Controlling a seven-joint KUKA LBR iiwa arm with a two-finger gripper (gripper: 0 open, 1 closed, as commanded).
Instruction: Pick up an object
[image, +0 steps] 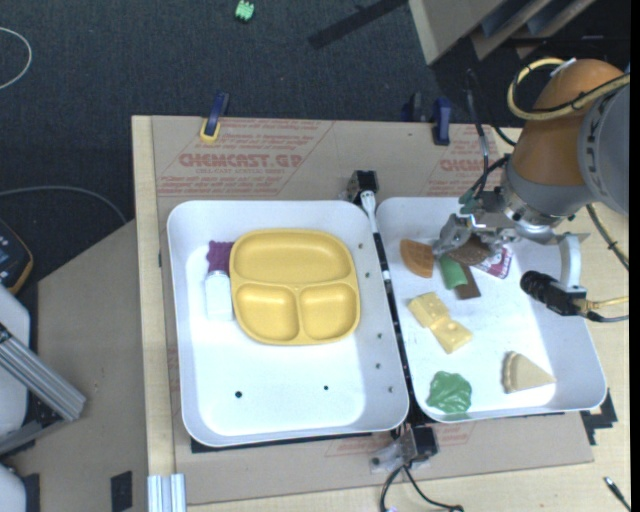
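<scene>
While the gripper (470, 235) hangs low over the far end of the right white bin (580, 350), I cannot tell how it is set or whether it grips anything. Beneath it lie a green-and-brown stick-shaped object (460, 276) and a pink-edged packet (496, 263), with an orange wedge (418, 257) just beside. Nearer sit a yellow cheese-like block (440, 321), a green leafy lump (450, 392) and a tan slice (524, 372). The left white bin (275, 400) holds a yellow divided tray (294, 284). Both bins rest on a brown board (250, 140) above dark carpet (90, 60).
</scene>
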